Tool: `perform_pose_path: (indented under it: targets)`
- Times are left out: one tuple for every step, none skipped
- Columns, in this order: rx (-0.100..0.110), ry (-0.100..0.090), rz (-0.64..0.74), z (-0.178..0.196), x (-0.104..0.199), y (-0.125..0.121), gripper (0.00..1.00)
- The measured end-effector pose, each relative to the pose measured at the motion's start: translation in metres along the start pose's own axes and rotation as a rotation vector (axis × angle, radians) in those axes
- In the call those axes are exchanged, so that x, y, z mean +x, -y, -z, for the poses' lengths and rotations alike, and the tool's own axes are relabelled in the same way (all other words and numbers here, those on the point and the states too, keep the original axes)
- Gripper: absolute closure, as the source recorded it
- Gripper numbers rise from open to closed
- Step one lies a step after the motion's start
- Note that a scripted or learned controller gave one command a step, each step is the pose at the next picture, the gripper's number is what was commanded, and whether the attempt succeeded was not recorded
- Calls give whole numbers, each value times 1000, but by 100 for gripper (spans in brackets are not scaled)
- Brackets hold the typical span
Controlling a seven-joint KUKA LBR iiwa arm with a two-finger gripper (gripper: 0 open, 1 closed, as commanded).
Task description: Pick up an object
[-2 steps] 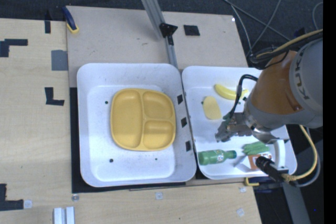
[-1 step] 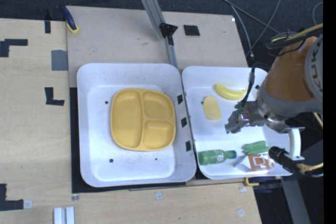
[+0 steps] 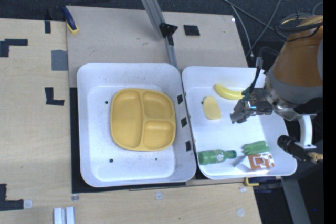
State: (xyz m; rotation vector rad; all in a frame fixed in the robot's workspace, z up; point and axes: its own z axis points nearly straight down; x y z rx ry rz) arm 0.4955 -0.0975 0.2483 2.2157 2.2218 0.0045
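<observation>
Our two-finger gripper (image 3: 242, 113) hangs over the right white bin (image 3: 195, 113), just beside the curved yellow plastic banana (image 3: 227, 92); whether it is released or clenched we cannot tell. We judge the banana light, stiff and slick, best pinched across its thicker middle

A yellow divided tray (image 3: 143, 119) lies in the left bin (image 3: 94, 78).

Both bins (image 3: 86, 113) are white. The left one carries a mustard-yellow divided plate (image 3: 143, 119). By the right bin's far edge: yellow banana (image 3: 227, 92), pale yellow block (image 3: 212, 108). By its near edge: green bottle (image 3: 215, 156), orange-and-white packet (image 3: 259, 161). The arm (image 3: 299, 60) is orange-banded grey.
</observation>
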Motion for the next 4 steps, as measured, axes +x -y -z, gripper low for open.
perform_pose_path:
  targets:
    - [6,-2,3,-10,41,-24,100]
    - [7,-1,3,-21,90,-37,100]
    - [6,-1,4,-33,136,-62,100]
    - [4,-2,4,-21,188,-87,100]
